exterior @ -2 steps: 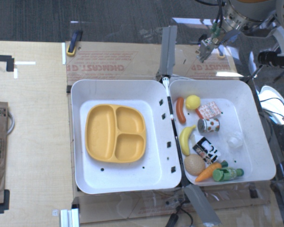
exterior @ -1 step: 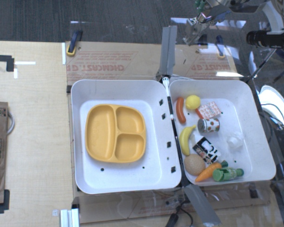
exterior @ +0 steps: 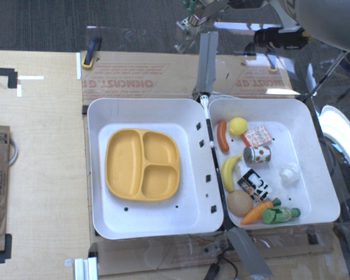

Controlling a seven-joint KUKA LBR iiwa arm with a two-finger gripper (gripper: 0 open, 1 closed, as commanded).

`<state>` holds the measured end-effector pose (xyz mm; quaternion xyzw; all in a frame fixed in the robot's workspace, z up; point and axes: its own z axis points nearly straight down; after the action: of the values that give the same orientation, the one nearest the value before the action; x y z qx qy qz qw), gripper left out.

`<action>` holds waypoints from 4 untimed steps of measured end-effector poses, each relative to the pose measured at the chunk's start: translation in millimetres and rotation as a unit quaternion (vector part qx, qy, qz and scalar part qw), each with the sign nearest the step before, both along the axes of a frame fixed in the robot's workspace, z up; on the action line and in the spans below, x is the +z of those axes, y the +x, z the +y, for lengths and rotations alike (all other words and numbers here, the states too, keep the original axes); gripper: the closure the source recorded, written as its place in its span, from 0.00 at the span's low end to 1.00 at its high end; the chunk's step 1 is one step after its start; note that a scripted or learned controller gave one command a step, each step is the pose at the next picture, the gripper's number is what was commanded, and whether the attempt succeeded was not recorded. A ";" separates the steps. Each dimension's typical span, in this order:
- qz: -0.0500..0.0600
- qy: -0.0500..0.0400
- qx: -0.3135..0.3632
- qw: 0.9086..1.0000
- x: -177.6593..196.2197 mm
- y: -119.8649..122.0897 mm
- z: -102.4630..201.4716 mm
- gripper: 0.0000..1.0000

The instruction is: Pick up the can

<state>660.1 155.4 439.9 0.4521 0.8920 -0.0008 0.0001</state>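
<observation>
I see bright, even overhead light. The white bins glare softly, and shadows under the yellow plate are faint. The arm at top right looks blurred and overexposed; the bin contents stay reasonably sharp.

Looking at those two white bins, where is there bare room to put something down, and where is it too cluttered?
The left bin has bare floor around the yellow plate, widest along its right side and front. In the right bin, the right half is fairly open, near a small clear piece. The left half is crowded: banana, can, carrot.
</observation>
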 end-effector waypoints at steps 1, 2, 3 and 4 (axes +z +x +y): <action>0.000 0.000 -0.005 1.000 -0.1 0.0 61.7 1.00; 0.000 -0.001 -0.137 0.991 -0.1 0.4 63.5 1.00; 0.000 0.000 -0.208 0.978 0.3 0.3 63.7 1.00; 0.000 -0.001 -0.315 0.949 0.3 0.0 67.0 1.00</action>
<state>660.1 222.4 440.2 0.7102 0.7040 -0.0017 0.0002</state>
